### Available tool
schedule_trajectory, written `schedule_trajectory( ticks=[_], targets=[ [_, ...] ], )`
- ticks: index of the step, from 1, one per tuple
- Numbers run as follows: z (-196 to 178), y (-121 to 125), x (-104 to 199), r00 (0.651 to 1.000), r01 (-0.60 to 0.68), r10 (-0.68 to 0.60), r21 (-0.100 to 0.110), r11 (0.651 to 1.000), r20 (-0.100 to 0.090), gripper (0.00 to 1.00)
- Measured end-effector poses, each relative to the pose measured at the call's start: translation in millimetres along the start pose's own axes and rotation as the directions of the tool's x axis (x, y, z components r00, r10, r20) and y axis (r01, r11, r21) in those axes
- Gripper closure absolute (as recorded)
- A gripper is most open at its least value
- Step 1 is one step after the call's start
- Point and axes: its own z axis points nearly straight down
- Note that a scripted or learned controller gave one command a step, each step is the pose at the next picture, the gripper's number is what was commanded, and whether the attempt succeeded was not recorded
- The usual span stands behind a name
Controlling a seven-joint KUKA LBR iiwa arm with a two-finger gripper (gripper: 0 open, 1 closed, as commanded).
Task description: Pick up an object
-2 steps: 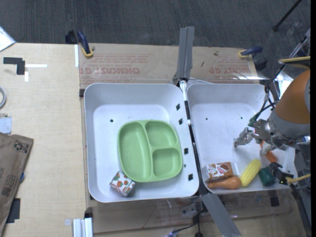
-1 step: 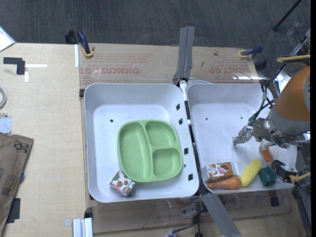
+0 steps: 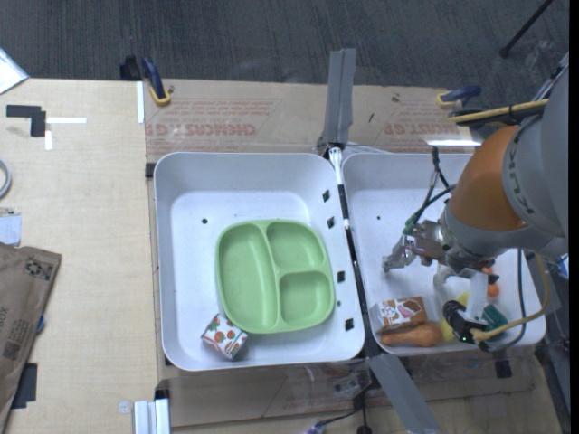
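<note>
In the right bin (image 3: 380, 197) my gripper (image 3: 423, 259) hangs low under the orange-banded wrist, above the bin's front half. Just in front of it lie a brown and white snack packet (image 3: 403, 312) and an orange carrot-shaped toy (image 3: 412, 335) against the front wall. A yellow piece (image 3: 463, 302), a small orange piece (image 3: 493, 287) and a green piece (image 3: 495, 316) lie to the right, partly hidden by the arm and cables. I see nothing held in the gripper.
The left bin (image 3: 181, 206) holds a green divided plate (image 3: 274, 274) and a small printed carton (image 3: 224, 337) at its front left corner. A raised divider (image 3: 344, 233) runs between the bins. Cables hang around the wrist.
</note>
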Motion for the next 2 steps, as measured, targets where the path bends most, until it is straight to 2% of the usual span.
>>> schedule_trajectory(
  ticks=[1, 2],
  targets=[
    [-42.4, 67.9, -12.4, 0.991, 0.133, -0.133, -0.004, 0.991, 0.001, 0.00],
    [-7.9, -26.6, -37.5, 0.992, 0.124, -0.124, 0.000, 0.992, 0.000, 0.00]
  ],
)
